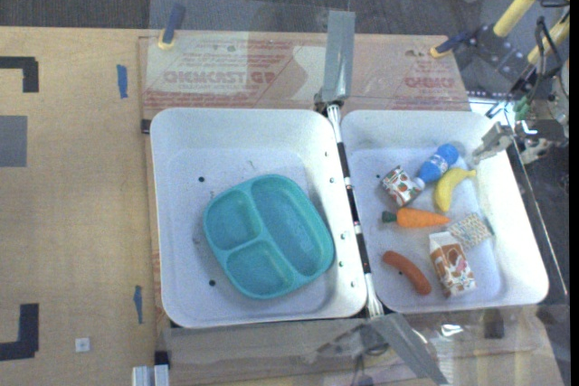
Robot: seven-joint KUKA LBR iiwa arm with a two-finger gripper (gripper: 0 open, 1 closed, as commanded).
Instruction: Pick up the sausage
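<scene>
Left bin: we log 1 teal divided plate with 3 compartments.
Right bin: we count 7 items: sausage, carrot, banana, blue bottle, small can, carton, patterned packet.
Sausage: near front edge, left of carton; long axis runs diagonally, upper left to lower right.
Gripper: at right bin's far right corner, above the banana; we cannot tell how far open, nothing seen held.
</scene>
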